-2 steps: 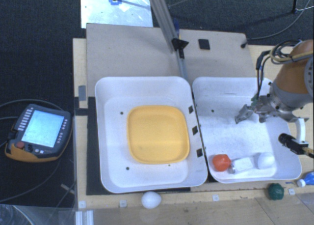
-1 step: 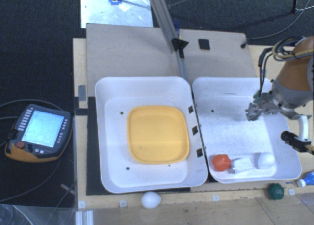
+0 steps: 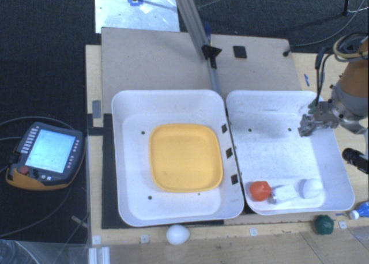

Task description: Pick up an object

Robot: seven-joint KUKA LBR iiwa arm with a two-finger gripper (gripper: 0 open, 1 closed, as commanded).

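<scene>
In the right bin (image 3: 271, 142) three small things lie along the near wall: a red-orange lump (image 3: 259, 190), a small white and grey piece (image 3: 282, 193) and a white ball (image 3: 311, 188). A square yellow plate (image 3: 185, 157) lies flat in the left bin (image 3: 132, 142). My gripper (image 3: 307, 128) hangs over the right bin's far right part, well behind the three small things and apart from them. Nothing shows between its fingers.
A white egg-shaped object (image 3: 177, 234) rests on the bench in front of the left bin. A dark green ball (image 3: 323, 224) lies in front of the right bin's near right corner. A teach pendant (image 3: 45, 154) lies on the floor at left. A slanted metal pole (image 3: 193, 15) crosses the back.
</scene>
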